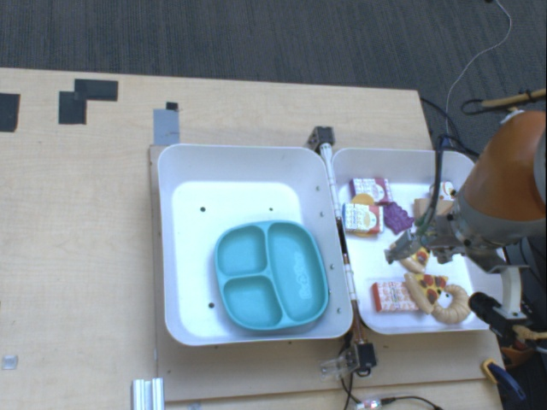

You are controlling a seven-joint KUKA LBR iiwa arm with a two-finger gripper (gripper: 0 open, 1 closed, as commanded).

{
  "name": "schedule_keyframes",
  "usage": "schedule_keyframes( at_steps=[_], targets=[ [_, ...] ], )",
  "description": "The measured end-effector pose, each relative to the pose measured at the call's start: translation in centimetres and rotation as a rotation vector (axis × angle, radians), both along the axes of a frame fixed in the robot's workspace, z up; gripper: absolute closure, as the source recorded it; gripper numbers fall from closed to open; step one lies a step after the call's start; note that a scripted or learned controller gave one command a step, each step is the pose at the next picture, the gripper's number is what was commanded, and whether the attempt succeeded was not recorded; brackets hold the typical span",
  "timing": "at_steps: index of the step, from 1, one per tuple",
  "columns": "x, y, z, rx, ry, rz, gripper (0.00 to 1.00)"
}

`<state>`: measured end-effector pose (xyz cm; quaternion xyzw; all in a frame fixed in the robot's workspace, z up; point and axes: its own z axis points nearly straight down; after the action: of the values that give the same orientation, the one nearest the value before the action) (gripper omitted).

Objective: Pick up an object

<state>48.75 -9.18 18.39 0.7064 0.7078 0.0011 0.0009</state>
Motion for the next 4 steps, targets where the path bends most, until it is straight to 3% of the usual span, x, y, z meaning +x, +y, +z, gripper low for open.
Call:
schedule_keyframes(
  at_steps=[1, 2, 3, 4],
  targets=[
    [1.3, 0.7, -9.7, -0.001, -0.005, 0.000, 0.00],
    [1.5, 0.7, -8.6, -0.002, -0.010, 0.000, 1.00],
    [8.6, 7.6, 0.1, 0.001, -0.001, 0.004, 1.00],
    [10.3, 3.5, 0.0, -0.001, 0.000, 0.002, 1.00]
  ],
)
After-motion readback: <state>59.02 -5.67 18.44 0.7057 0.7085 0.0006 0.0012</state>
